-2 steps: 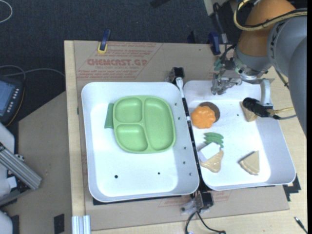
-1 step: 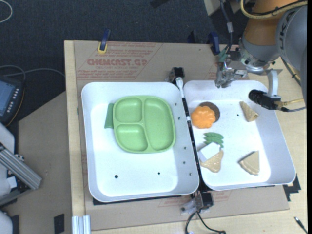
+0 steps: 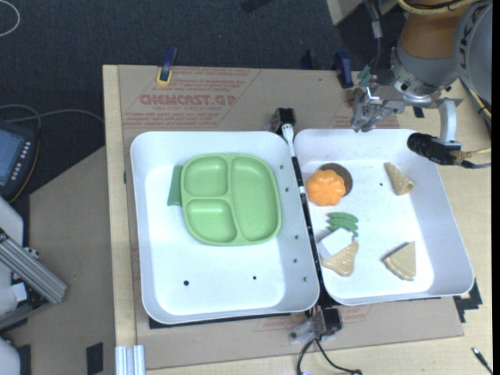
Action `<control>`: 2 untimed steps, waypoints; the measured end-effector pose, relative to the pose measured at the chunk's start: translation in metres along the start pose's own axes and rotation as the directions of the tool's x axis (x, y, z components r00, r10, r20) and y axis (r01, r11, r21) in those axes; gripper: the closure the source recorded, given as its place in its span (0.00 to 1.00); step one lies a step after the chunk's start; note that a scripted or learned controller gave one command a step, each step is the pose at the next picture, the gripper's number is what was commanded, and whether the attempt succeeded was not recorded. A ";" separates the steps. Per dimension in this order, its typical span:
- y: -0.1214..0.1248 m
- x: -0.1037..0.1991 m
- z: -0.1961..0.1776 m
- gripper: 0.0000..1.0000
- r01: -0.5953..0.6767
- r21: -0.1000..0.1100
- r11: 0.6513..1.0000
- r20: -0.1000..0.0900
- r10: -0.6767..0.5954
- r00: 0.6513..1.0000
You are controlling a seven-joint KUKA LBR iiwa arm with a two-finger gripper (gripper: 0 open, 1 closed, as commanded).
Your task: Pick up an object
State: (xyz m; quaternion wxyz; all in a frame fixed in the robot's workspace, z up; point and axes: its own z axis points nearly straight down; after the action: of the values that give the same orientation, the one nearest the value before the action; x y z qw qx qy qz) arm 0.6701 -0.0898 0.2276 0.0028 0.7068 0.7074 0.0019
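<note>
My gripper [image 3: 366, 120] hangs over the far rim of the right bin [image 3: 449, 233], with nothing between its fingers. Below it in that bin lie an orange pumpkin-shaped toy [image 3: 325, 186] on a dark brown disc [image 3: 341, 175], a green leafy piece [image 3: 343, 222], a white and tan wedge [image 3: 340, 255], a tan triangular slice [image 3: 401, 261] and a small tan wedge [image 3: 399, 178]. The gripper is clear of all of them, above and behind the pumpkin toy.
The left bin [image 3: 152, 241] holds a green divided plate [image 3: 231, 198]. A black clip [image 3: 284, 120] sits at the far end of the seam between the bins. A black cylindrical part [image 3: 431, 147] of the arm reaches over the right bin's far right corner.
</note>
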 end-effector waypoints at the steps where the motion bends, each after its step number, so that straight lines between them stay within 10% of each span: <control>1: -0.018 0.051 -0.009 1.00 0.004 0.009 1.000 -0.003 -0.004 1.000; 2: -0.024 0.113 -0.007 1.00 0.006 0.009 1.000 -0.004 -0.006 1.000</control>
State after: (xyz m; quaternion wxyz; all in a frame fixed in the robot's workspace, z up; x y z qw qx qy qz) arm 0.6460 0.0234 0.2343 -0.0019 0.7048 0.7094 0.0002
